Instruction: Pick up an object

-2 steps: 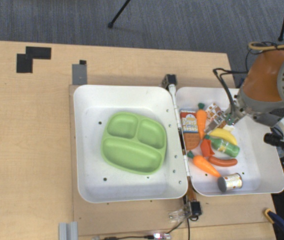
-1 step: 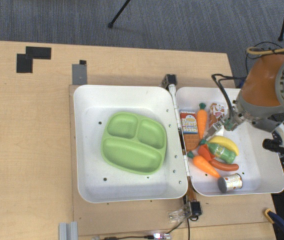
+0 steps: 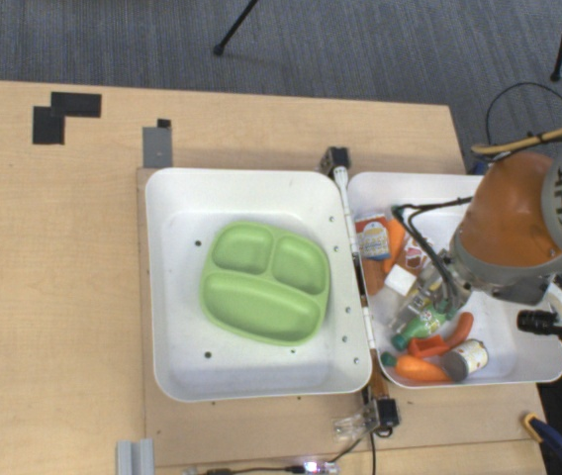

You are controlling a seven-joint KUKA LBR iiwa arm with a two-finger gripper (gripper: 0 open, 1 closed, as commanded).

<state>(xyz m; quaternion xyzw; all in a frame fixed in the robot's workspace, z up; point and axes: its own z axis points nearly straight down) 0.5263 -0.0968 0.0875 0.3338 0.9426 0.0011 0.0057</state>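
Bins first, from my left: the left bin (image 3: 177, 364) carries a green divided plate (image 3: 264, 281) lying flat in its middle, well apart from anything I'm working on. Crossing the divider into the right bin (image 3: 543, 364), I've got the clutter: an orange packet (image 3: 375, 240) up against the divider, a white block (image 3: 400, 282) below it, then a carrot (image 3: 420, 369) and a red pepper (image 3: 446, 335) at the near rim, with a small white can (image 3: 467, 357) lying on its side just beside them. My gripper (image 3: 429, 300) is down in that pile, the wrist slanting in from the right. I judge the red pepper the nearest target: it sits just below and right of the tips, its long axis running diagonally up to the right. Whether the pincer is released or clenched, I cannot tell. Lettering reading "KU" shows on the arm (image 3: 518, 216); the packet's print is too small to read.
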